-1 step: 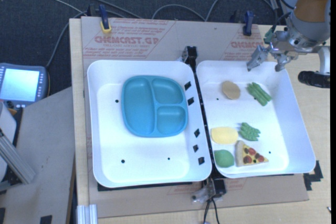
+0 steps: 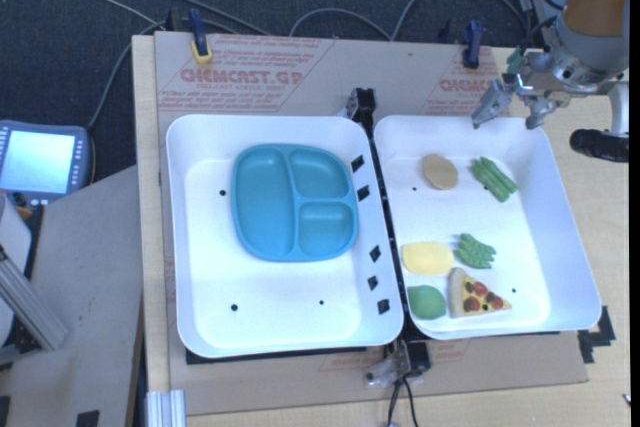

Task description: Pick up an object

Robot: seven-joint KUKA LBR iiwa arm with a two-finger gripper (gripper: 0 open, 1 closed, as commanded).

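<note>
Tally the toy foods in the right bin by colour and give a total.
Green: 3, beans, greens, round piece
Yellow: 1, piece
Tan: 1, round piece
Mixed: 1, pizza slice
Total: 6

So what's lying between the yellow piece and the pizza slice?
In the camera view, the yellow piece and pizza slice lie close, with bare bin floor between.
</note>
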